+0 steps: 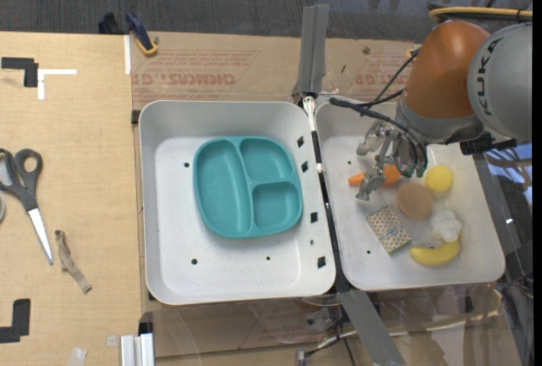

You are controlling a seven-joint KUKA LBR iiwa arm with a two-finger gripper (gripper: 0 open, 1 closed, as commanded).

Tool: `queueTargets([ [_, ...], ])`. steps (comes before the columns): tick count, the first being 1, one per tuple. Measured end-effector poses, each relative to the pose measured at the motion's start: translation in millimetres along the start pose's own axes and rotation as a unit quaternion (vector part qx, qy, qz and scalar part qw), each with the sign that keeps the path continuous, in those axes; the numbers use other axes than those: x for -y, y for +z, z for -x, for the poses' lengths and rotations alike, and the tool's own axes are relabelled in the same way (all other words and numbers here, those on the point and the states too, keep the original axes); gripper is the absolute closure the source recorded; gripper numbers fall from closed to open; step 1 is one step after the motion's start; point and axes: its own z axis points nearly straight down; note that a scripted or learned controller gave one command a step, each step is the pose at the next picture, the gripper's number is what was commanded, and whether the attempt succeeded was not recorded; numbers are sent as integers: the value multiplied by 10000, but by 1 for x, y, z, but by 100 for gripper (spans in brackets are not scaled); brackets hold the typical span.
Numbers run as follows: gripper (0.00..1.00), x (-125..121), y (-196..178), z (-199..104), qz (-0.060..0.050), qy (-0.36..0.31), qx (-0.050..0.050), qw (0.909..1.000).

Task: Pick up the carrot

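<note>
In the right bin (483, 271), a banana (435, 252) lies nearest; beyond it the carrot (378, 178) rests on the floor, directly beneath the gripper (375, 178), whose fingers straddle it, spread narrowly, not lifting it

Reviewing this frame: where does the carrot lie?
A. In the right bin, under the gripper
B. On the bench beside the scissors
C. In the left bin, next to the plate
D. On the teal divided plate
A: the carrot lies on the right bin floor, directly below the gripper, beside the other toy food.
</note>
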Motion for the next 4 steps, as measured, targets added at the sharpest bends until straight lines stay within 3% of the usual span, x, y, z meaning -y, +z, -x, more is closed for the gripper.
queueTargets([
  [1,100,-1,-11,2,-2,-15,31,10000],
  [2,100,-89,-100,-30,3,715,5,9974],
  [3,100,-103,-99,-151,-4,645,-18,9979],
  [4,100,-103,-108,-149,-2,637,-8,9980],
])
